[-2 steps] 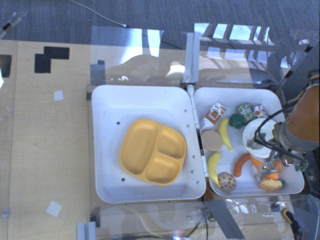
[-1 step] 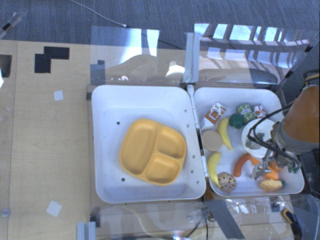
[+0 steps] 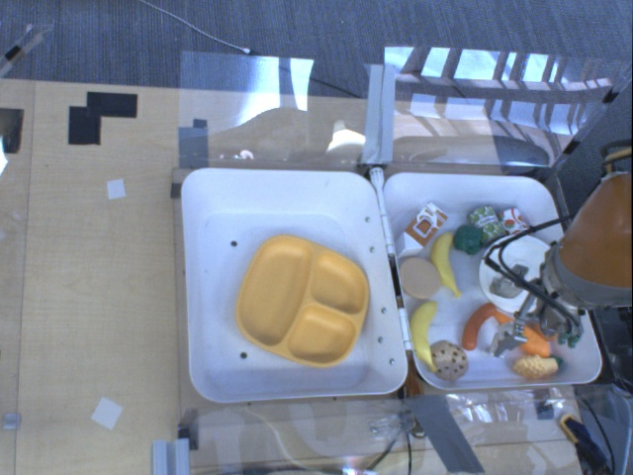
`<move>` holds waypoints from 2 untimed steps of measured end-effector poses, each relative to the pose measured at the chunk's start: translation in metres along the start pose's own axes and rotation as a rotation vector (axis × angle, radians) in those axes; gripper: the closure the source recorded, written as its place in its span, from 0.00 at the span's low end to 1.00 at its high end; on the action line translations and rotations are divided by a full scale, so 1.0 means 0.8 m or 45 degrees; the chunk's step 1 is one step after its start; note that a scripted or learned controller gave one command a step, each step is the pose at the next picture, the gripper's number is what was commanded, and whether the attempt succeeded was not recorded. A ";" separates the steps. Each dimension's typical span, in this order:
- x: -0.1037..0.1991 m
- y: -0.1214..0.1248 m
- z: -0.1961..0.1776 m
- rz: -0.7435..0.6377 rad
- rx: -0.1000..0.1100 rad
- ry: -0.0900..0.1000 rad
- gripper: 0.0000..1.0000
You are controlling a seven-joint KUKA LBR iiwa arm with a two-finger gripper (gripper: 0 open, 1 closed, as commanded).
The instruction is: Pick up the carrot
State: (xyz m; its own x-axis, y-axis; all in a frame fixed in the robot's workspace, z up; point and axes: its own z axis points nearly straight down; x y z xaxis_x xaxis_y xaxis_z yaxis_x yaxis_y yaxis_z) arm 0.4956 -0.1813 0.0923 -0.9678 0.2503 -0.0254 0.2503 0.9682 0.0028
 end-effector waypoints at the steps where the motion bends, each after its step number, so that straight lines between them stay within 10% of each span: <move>1: -0.007 0.001 -0.018 -0.007 0.001 -0.025 1.00; 2: 0.017 0.050 -0.111 -0.119 0.001 0.015 1.00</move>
State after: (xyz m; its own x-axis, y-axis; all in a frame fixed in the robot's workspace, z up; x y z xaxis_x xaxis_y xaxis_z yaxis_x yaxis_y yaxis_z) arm 0.4907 -0.1386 0.1806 -0.9872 0.1590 -0.0142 0.1590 0.9873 0.0005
